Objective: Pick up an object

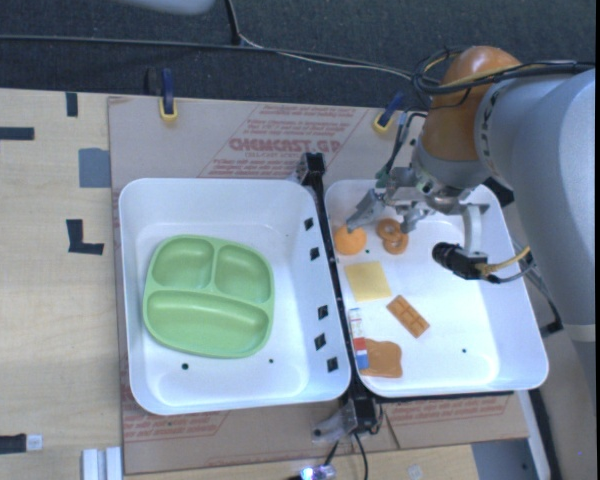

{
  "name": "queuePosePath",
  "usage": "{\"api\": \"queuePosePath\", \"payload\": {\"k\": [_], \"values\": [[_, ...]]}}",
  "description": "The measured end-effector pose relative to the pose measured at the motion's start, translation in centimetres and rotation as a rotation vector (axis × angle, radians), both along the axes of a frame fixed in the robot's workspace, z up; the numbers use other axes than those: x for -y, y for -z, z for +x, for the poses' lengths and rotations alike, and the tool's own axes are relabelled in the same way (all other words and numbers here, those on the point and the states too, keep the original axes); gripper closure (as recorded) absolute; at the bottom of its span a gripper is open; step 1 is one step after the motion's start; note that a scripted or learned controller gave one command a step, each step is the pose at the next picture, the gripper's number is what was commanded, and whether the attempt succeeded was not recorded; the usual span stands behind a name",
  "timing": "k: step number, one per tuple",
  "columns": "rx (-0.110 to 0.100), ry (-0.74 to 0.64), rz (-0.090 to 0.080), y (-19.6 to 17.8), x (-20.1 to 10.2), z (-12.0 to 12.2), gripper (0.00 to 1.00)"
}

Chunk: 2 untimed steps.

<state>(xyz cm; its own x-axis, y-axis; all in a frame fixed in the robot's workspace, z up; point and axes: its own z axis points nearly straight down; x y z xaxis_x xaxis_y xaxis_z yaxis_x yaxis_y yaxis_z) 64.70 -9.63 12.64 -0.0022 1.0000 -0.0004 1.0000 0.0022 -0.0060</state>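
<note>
So from my feed, the desk (40, 268) carries two white bins side by side. The left bin (210, 203) has a green divided plate (208, 296) lying flat in it. The right bin (480, 353) holds the small stuff: a yellow square (369, 280), an orange waffle-looking piece (408, 316), a brownish piece (382, 358) near the front, an orange ball (350, 241) and an orange ring (391, 235) at the back. The arm (520, 118) reaches in, end effector (392, 208) low over the ring and ball. Can't tell whether it's parted or closed.
</note>
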Motion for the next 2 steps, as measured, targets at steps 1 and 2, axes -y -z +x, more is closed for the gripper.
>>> {"api": "queuePosePath", "payload": {"k": [1, 2], "values": [[0.004, -0.001, 0.0, -1.3, -0.1, 0.1, 1.0], [0.012, 0.0, 0.0, -7.7, 0.2, 0.3, 1.0]]}}
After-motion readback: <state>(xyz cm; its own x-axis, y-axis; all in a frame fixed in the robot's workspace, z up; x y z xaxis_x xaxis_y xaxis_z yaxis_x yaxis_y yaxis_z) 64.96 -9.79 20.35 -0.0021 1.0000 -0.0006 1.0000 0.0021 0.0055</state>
